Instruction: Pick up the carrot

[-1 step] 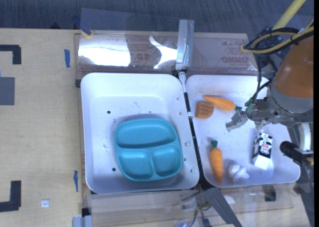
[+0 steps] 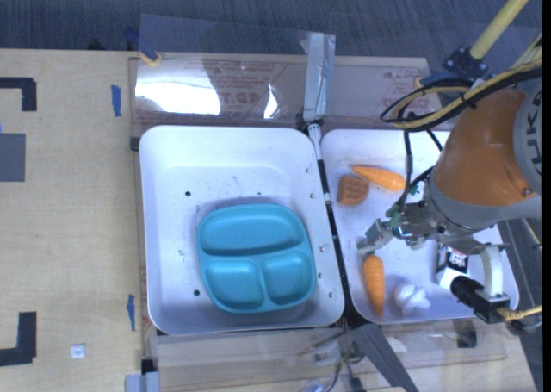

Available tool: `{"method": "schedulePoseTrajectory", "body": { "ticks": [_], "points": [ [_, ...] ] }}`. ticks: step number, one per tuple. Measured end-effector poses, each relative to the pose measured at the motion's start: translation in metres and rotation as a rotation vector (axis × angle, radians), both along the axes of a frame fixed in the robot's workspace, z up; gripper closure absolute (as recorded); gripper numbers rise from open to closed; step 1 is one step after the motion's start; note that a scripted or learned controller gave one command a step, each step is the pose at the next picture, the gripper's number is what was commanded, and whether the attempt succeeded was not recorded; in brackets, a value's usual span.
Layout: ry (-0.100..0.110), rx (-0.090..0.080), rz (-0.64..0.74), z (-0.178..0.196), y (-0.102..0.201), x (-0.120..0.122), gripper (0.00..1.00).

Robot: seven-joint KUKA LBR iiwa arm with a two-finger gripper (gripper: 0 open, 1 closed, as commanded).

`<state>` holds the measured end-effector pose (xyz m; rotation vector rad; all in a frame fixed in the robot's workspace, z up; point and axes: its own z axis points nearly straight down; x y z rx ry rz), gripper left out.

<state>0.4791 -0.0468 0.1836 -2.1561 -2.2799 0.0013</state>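
carrot [image 2: 374,283]: found in the right bin [image 2: 508,308], near its front wall, lying roughly lengthwise front-to-back with the thicker end up toward the end effector.

carrot, handling: looks like a small toy piece, so it's probably light and stiff, with a smooth, rounded skin that could easily be squirted out of a pinch. Not likely fragile.

carrot, where to grab: best taken across the thick upper half, fingers closing on the two long sides; the tapered tip is a bad spot since it can be slipped off.

end effector [image 2: 379,235]: hangs just above the carrot's top end, fingers seemingly spread a bit; nothing is seen held between them.

other carrot-ish thing [image 2: 380,177]: a second orange piece is parked at the back of the same bin, so mix-ups are possible.

brownish chunk [image 2: 352,189]: sits just beside that second piece.

white item [image 2: 411,297]: lies just right of the carrot, close enough to be bumped.

left bin [image 2: 164,209]: holds a blue divided tray [image 2: 256,254], well apart from the action.
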Motion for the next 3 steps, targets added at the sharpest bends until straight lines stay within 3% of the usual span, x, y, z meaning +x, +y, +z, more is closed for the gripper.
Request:
{"method": "schedulePoseTrajectory", "body": {
  "ticks": [1, 2, 3],
  "points": [
    [-0.005, -0.003, 0.099, 0.003, -0.008, 0.014, 0.0],
    [-0.006, -0.003, -0.035, 0.05, -0.013, 0.002, 0.0],
    [0.003, -0.001, -0.01, -0.001, 0.013, -0.001, 0.0]
  ]
}}
